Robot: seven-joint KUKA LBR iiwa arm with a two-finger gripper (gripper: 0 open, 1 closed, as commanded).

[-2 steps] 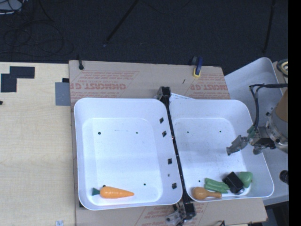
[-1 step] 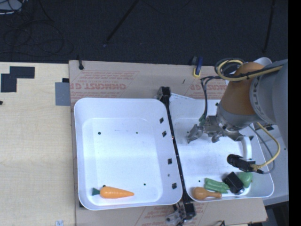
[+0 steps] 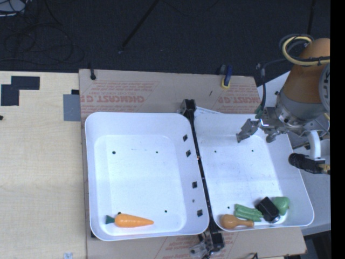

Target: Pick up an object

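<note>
So the pickable stuff is split btw the two bins. Left bin (image 3: 97,144) has a toy carrot (image 3: 132,220) lying flat near the front edge, all on its own. Right bin (image 3: 294,171) has a little pile in the front corner: an orange gourd-looking thing (image 3: 235,222), a green pod (image 3: 248,212), a black block (image 3: 267,209) sitting partly on top of the pod, and another green piece (image 3: 281,203) just behind the block.

Handling guess: these all look like hollow plastic play food, so prob light, stiff, and kinda slippery w/ rounded sides. Not fragile imo. The carrot seems the easiest one tbh, nothing touching it; I'd take it across the fat middle, jaws square to its long axis, not at the tapered tip where it'd squirt out. The pile is trickier bc everything's touching and it's hard up against the bin wall, so fingers may not fit on the far side. The black block has flatter faces, maybe the best bet there.

Arm pose: the gripper (image 3: 259,129) is over the back of the right bin, well apart from the pile and a long way from the carrot, wrist tilted down-left. Jaws look spread open w/ nothing btw them.
</note>
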